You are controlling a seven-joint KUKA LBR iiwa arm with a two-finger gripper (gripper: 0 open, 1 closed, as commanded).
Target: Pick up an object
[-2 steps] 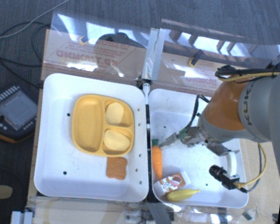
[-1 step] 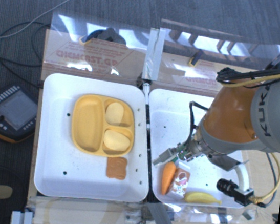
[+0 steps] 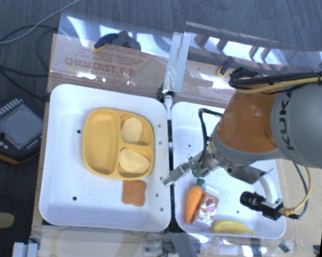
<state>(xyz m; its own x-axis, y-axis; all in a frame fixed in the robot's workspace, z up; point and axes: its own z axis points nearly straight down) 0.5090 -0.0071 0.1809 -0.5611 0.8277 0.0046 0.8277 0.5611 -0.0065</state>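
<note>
Three graspable items, an orange plastic carrot (image 3: 193, 202), a small printed carton (image 3: 206, 210) and a yellow banana (image 3: 232, 227), crowd the right white bin's (image 3: 184, 134) near edge. Poised just above the carrot's green top, the end effector (image 3: 198, 169) grips nothing; its opening I cannot tell.

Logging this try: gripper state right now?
Gripper: open, holding nothing; it hangs in the right bin just above the carrot.

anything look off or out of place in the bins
Nothing is spilled or damaged. One small oddity: the brown toast piece lies loose on the left bin floor, just outside the yellow divided tray, though two pale food pieces sit in its compartments.
</note>
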